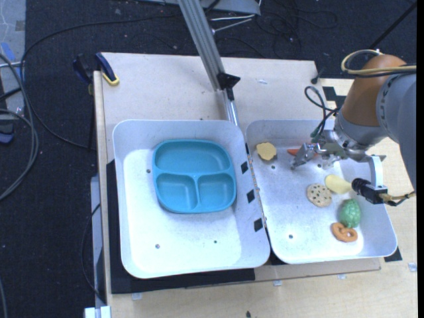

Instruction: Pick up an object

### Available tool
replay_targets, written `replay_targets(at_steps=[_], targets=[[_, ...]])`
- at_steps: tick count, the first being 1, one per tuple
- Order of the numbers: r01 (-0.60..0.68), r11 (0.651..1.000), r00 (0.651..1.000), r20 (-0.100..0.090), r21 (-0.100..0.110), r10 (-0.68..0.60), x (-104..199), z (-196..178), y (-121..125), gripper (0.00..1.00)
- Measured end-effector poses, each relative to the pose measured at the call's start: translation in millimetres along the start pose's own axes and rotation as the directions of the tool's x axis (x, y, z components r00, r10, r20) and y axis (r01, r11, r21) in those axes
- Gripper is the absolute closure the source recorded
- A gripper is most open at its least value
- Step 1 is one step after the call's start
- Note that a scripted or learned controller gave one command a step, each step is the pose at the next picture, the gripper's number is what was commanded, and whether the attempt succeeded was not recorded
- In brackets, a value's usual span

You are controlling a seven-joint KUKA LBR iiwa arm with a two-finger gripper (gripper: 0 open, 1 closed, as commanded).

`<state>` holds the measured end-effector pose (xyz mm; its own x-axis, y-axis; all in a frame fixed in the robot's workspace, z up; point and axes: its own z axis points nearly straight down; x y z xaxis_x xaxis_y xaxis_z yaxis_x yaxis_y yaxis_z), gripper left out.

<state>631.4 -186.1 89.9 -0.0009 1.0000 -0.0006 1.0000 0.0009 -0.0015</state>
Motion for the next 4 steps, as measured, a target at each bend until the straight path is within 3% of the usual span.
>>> replay_targets(at_steps=[1, 4], targets=[[0.001, 1.0, 1.0, 0.001, -0.004, -0.001, -0.2, -13.1, 1.4, 1.0], [0.003, 1.0, 1.0, 0.002, -0.009, -0.003, 3.9, -186.6, 2.8, 1.0]])
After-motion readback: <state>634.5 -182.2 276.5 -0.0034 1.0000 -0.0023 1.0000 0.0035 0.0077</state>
